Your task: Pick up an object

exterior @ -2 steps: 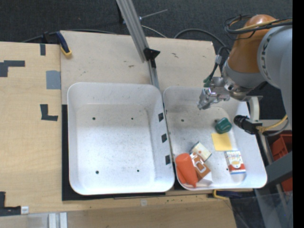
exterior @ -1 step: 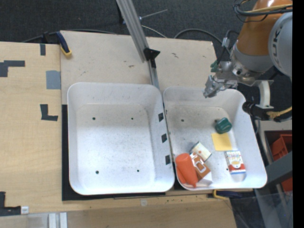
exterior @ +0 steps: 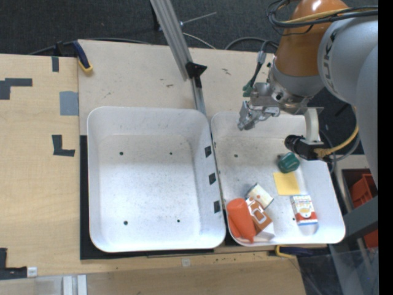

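Fixed overhead cam, slanted down on both bins (exterior: 98,134).

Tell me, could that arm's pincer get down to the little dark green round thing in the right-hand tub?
Probably yes. The pincer hangs over the right white bin, and the small dark green round object lies uncovered nearby, close to the bin's right wall, with nothing between them.

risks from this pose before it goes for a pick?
1. The end effector hangs over the far end of the right bin, while the items sit at the near end; a straight descent would likely close on nothing.
2. The orange cylinder and small carton touch, so a grasp may catch both or slip.
3. The yellow square lies flat, hard to pinch.
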Motion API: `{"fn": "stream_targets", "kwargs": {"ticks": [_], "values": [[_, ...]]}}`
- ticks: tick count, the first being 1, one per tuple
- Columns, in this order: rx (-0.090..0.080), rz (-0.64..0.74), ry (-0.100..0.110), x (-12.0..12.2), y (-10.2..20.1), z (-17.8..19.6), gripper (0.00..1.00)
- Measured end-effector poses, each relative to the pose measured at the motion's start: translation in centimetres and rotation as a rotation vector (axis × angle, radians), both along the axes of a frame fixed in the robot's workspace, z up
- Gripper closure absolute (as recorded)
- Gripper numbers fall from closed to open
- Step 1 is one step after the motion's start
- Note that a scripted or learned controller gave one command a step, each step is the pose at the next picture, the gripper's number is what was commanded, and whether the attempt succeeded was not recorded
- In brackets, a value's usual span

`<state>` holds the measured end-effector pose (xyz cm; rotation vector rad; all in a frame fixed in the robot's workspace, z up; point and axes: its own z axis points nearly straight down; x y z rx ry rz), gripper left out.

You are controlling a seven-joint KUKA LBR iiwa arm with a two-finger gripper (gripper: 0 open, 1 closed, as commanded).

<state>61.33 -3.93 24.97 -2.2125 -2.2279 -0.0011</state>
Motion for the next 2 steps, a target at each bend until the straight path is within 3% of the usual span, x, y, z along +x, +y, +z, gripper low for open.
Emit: {"fn": "stream_targets", "kwargs": {"ticks": [2], "values": [[0.0, 0.0, 0.003, -1.9, 11.0, -2.7, 1.0]]}}
